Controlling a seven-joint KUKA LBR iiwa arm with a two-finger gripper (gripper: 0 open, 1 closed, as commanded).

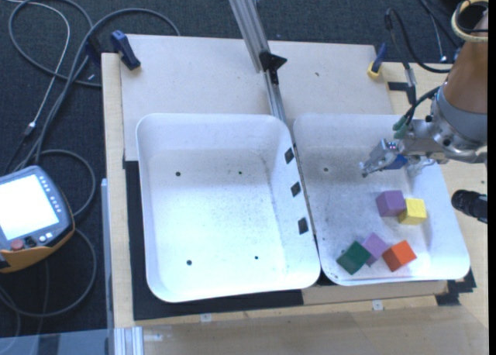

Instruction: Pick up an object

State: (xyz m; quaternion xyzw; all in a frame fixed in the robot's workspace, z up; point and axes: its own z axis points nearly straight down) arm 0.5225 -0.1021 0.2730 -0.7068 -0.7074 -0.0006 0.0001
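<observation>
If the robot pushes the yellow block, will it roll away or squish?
Probably neither. The yellow block has flat faces and corners, so it should slide, not roll. It looks stiff, so it likely won't squish. It seems to touch the purple block, so a push may nudge that one too.

5 blocks (391, 225) crowd the right bin's (325, 191) near-right corner; its left half looks open, apparently unobstructed.

purple (390, 203), yellow (415, 211), green (354, 256), lilac (375, 246), orange (399, 255) blocks in right bin (333, 191).
</observation>
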